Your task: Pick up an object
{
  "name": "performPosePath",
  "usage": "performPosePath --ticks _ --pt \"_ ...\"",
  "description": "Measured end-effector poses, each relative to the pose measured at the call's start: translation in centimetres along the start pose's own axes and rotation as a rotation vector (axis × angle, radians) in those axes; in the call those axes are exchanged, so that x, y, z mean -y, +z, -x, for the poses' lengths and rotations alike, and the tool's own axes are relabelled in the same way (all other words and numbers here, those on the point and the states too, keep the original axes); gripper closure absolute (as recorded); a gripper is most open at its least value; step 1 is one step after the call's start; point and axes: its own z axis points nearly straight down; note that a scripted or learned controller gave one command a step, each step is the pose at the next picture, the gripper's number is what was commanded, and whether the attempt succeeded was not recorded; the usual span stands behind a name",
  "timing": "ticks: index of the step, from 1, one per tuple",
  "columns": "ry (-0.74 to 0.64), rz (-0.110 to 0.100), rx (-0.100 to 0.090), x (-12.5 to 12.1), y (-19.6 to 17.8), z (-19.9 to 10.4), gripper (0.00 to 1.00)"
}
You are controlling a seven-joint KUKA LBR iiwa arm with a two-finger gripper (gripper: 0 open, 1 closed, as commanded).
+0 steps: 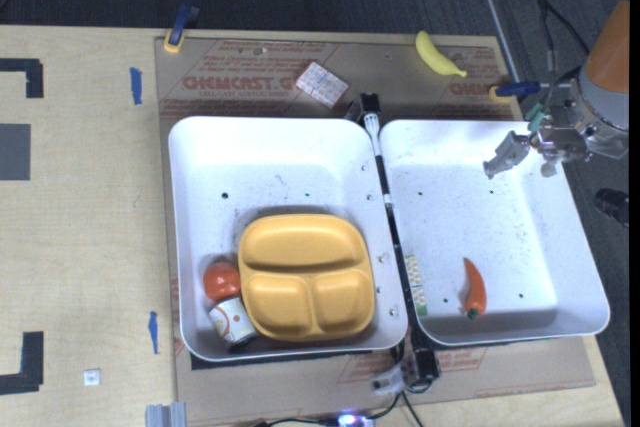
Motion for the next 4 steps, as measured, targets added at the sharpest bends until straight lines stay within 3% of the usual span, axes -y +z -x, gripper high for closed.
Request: performPosePath --ticks 1,2,3,4 --pt "0.001 0.001 0.001 9.4 8.1 2.7 0.0" --pt "0.0 0.005 0.0 10.1 14.7 -2.0 0.0" --pt "0.001 0.009 0.002 10.0 13.6 -2.0 1.0" --pt "-0.001 0.004 0.001 7.8 4.8 -8.8 1.0"
